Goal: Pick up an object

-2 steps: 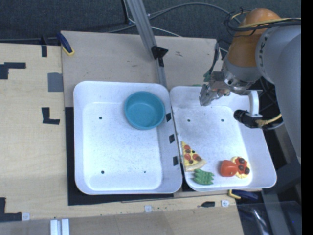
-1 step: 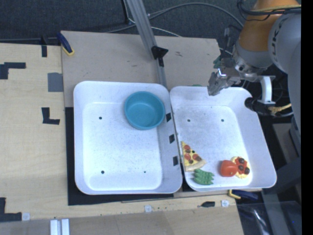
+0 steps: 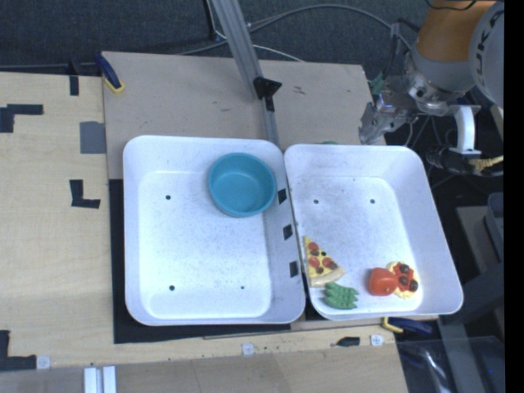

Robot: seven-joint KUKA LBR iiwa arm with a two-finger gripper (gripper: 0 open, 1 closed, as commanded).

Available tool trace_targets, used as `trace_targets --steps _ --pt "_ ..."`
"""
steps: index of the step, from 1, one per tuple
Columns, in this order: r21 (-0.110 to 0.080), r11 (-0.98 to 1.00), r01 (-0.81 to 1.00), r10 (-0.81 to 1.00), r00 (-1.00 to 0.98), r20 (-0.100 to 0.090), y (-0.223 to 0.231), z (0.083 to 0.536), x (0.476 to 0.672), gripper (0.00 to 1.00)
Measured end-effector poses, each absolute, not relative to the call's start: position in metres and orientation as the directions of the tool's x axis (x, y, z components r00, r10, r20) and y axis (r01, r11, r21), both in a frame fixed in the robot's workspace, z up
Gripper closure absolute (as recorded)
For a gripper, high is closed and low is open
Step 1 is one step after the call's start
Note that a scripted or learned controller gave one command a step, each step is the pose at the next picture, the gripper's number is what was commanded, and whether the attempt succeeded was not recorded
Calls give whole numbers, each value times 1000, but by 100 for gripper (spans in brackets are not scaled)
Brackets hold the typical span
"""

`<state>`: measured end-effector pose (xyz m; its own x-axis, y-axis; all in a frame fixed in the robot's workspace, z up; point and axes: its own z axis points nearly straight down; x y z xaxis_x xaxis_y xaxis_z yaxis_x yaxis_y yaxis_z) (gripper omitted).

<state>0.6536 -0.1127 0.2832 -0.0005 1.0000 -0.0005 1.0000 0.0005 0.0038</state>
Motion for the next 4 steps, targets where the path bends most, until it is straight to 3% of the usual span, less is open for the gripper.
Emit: trace_targets --steps 3,4 --pt "0 5 1000 1000 -5 1 36 249 666 100" --pt "-2 5 1000 1000 -5 1 93 232 658 100"
